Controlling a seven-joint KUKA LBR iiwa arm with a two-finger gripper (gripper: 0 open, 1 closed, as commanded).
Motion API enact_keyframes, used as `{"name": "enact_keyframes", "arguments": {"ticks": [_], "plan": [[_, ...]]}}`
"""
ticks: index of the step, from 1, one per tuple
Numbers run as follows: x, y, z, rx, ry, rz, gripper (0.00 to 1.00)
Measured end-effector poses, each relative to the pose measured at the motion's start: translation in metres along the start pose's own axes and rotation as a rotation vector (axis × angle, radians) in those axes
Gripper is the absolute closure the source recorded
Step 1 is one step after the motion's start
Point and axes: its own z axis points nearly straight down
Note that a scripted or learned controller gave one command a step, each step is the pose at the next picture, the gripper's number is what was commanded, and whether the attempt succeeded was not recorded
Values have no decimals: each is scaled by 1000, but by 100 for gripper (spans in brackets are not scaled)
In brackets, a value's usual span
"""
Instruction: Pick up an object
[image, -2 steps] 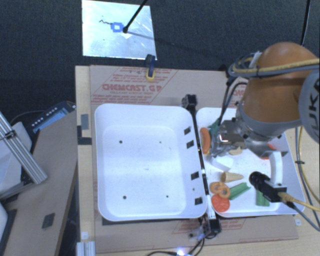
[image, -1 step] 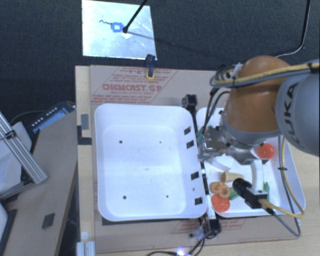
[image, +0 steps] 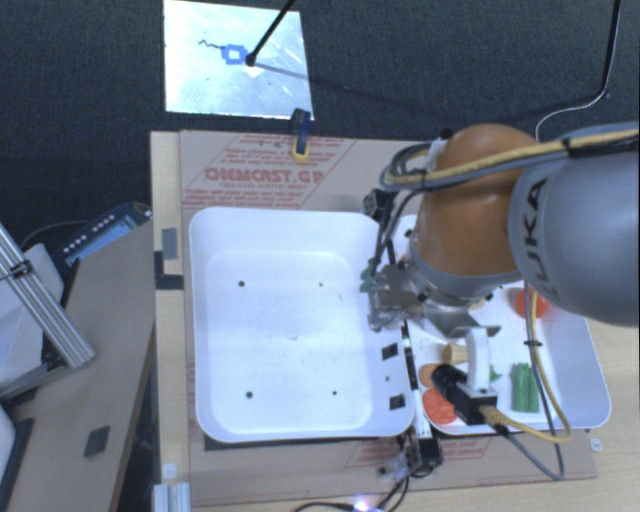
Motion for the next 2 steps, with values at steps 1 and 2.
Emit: {"name": "enact_keyframes", "arguments": {"ticks": [1,2], "plan": [[52,26,-174,-23,7,-4,100],[-12,83,-138,-4,-3,11,100]]}}
